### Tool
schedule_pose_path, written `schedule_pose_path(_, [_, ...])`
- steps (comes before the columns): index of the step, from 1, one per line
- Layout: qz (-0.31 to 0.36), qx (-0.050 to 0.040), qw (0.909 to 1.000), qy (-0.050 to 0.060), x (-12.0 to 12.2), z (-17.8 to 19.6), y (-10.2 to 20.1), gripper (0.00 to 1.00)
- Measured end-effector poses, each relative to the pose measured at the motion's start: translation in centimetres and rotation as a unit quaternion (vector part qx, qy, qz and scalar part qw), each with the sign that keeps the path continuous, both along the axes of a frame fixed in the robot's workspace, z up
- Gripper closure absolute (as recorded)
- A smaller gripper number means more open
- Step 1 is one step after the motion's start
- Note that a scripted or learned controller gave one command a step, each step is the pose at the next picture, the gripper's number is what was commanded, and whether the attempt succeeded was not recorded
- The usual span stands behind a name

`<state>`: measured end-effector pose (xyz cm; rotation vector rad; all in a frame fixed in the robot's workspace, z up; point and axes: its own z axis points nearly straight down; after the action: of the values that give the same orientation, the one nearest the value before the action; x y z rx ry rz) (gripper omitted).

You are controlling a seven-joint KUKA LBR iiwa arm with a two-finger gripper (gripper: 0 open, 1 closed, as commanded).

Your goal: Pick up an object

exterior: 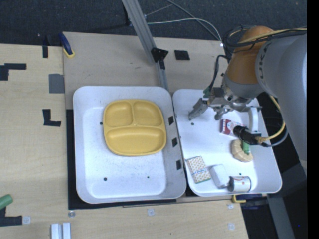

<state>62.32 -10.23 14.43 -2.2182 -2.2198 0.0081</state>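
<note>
My gripper (208,114) hangs over the far part of the right bin (264,185), fingers spread open with nothing between them. Just right of it lies a small red and white packet (227,127). Further toward the near side sit a tan, bun-like lump (242,152), a checkered square pad (198,169), a grey flat piece (217,175) and a white cylinder with a dark end (240,183). A yellow divided plate (134,127) lies in the left bin (87,183).
A slanted metal pole (144,29) rises behind the bins, with a black clamp (159,54) at its foot. Black tape marks and a blue clip (66,45) lie on the wooden bench. A green object (4,201) pokes in at the left edge.
</note>
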Motion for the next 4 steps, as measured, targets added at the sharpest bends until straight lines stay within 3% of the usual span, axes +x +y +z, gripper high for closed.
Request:
schedule_pose_path(1, [0.000, 0.0002, 1.0000, 0.000, -0.2, -5.5, 0.1, 0.00])
schedule_pose_path(2, [0.001, 0.0004, 1.0000, -0.001, 0.0, -4.1, 0.1, 1.00])
schedule_pose_path(4, [0.000, 0.0001, 1.0000, -0.005, 0.3, 7.2, -0.3, 1.00])
